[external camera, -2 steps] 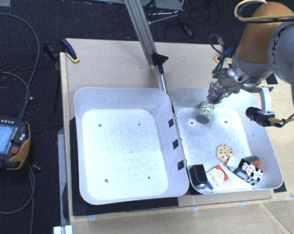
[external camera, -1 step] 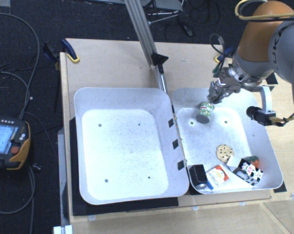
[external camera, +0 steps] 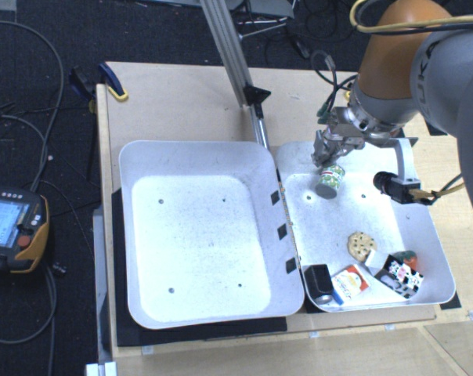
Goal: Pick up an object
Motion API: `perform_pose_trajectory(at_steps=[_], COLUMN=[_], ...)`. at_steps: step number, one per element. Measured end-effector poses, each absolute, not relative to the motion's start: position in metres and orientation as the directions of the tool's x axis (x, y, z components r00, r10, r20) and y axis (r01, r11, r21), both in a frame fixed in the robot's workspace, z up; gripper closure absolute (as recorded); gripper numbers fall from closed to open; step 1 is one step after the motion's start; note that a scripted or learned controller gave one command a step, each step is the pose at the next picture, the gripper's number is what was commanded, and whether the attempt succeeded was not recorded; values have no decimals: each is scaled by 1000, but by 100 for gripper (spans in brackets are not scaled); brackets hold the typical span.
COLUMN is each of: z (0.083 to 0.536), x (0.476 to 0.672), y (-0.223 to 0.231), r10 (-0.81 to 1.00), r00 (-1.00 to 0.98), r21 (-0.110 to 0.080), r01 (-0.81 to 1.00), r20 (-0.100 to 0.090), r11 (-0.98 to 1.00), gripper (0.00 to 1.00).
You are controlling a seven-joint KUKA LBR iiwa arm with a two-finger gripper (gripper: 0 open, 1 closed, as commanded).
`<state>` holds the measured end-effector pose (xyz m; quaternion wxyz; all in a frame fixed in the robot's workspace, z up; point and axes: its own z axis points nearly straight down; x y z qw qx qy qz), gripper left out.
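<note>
Two bins (external camera: 142, 163), right one holds cookie (external camera: 361, 246)

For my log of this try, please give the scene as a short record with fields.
gripper: over the far end of the right bin
under gripper: small green can, grip not clear
near end of right bin: cookie, black block, red and white packet, black and white toy
left bin: beside the right one
</note>
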<state>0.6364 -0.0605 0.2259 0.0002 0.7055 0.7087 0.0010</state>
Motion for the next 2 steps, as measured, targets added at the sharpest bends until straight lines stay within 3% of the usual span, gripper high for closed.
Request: perform_pose_trajectory(at_steps=[2], z=[233], x=[623], y=[48], r10=[1000], r00=[-4], r21=[1], r01=[1000], r20=[1], r11=[4], gripper=[100])
